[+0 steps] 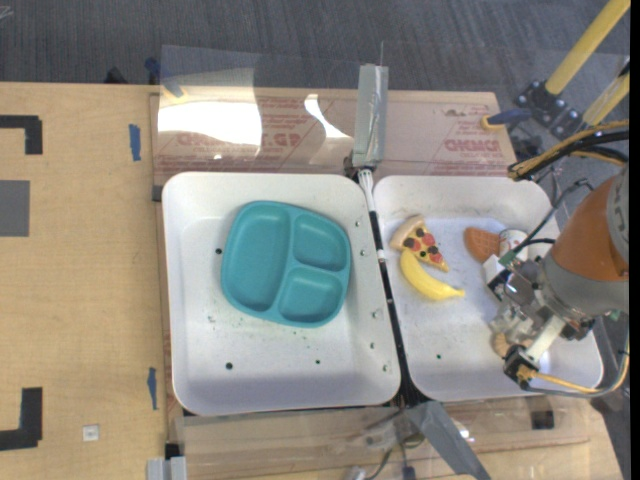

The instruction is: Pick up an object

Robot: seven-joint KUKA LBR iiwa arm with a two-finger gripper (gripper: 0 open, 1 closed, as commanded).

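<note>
The left white bin (pixel 190 298) holds a smooth teal three-compartment tray (pixel 285 264). The right bin (pixel 440 353) holds a curved yellow banana (pixel 430 278) touching a pizza slice (pixel 420 240), with an orange piece (pixel 482 243) nearby. The hand (pixel 515 343) sits low at the bin's right side; whether it is apart or together cannot be told.

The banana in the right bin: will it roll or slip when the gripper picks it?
The banana looks smooth and glossy, so it may slip. Its curved shape probably makes it pivot rather than roll. It touches the pizza slice, which may shift too.
</note>
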